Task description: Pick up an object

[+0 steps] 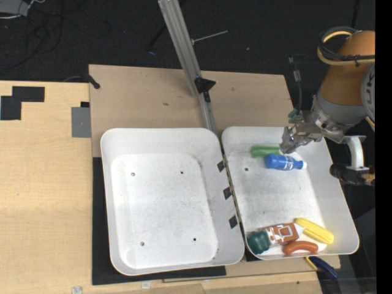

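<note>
Nearest the right bin's (343, 222) front edge lie toys, while the gripper (293, 141), grip state indeterminate, hovers just above the blue bottle (283, 162) near the rear edge: approach step; next, descend and clamp.

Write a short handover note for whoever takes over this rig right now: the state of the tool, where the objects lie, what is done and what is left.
Tool: low over the far part of the right bin, just above the blue bottle; nothing seen held.
Objects, all in the right bin: blue bottle lying flat, with a green object just behind it; at the near edge, a dark green object, a small orange-and-white box, a yellow corn cob and an orange piece.
Done: arm is positioned over the bottle.
Left: grasp an object and lift it.
</note>
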Action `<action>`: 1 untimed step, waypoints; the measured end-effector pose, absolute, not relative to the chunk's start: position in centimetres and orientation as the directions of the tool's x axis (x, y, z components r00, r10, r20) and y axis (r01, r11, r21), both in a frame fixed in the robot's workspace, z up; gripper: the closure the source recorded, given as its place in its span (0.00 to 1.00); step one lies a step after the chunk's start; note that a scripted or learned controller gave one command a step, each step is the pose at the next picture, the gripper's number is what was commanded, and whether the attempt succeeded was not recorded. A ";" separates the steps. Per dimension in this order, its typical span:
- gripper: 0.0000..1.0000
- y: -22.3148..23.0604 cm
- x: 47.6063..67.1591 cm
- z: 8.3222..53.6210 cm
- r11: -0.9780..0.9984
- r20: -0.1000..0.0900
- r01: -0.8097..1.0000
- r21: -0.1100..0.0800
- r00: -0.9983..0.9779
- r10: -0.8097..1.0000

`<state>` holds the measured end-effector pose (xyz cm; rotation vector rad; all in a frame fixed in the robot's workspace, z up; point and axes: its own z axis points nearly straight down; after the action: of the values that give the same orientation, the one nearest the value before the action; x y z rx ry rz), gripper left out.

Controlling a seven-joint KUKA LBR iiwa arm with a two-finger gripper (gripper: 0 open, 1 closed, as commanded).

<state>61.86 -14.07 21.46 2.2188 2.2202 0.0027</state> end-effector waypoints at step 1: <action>1.00 -8.9 59.8 20.7 0.004 0.003 1.000 -0.005 -0.004 1.000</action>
<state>59.82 -8.94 20.65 2.2211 2.2296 -0.0022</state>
